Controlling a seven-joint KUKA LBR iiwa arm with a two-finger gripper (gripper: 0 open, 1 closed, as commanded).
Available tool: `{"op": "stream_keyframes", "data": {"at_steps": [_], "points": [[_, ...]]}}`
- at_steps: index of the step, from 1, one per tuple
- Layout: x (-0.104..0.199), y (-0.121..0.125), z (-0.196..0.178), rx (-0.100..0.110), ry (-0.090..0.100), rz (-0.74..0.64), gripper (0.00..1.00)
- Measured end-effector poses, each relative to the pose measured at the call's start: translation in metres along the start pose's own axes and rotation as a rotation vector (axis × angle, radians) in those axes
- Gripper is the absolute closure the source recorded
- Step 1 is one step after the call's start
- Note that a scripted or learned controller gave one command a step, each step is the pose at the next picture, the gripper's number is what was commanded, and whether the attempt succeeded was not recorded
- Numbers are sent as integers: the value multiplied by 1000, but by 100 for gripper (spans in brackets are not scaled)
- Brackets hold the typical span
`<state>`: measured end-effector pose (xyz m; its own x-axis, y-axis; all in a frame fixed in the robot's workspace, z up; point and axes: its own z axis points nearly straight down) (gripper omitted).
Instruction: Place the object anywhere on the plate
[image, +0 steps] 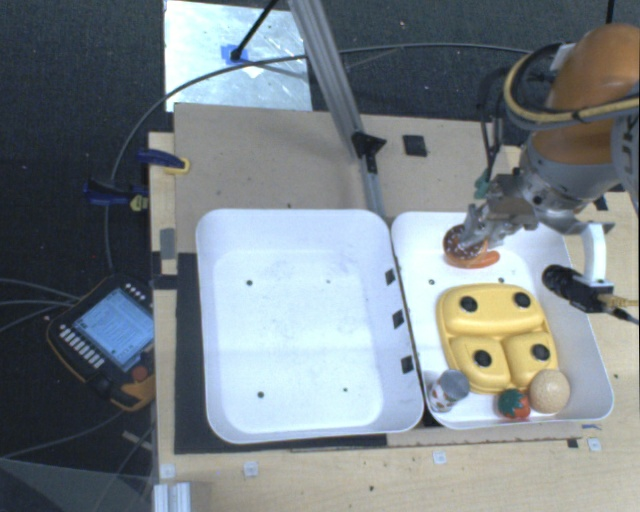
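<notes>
In right bin (600, 395), claw (472, 238) directly over orange-brown object (470, 256); grip state unclear.

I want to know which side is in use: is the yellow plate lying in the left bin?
No, the yellow plate lies in the right bin, with the pincer over a small orange object beyond it.

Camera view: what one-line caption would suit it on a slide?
Robot gripper lowered over a small orange item beside a yellow plate in the right bin.
</notes>
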<state>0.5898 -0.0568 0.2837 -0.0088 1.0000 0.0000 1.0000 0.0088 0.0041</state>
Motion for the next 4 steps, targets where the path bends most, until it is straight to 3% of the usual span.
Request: {"op": "stream_keyframes", "data": {"at_steps": [1, 4], "points": [[58, 8, 19, 3, 2, -1, 100], [191, 43, 66, 3, 1, 0, 100]]}}
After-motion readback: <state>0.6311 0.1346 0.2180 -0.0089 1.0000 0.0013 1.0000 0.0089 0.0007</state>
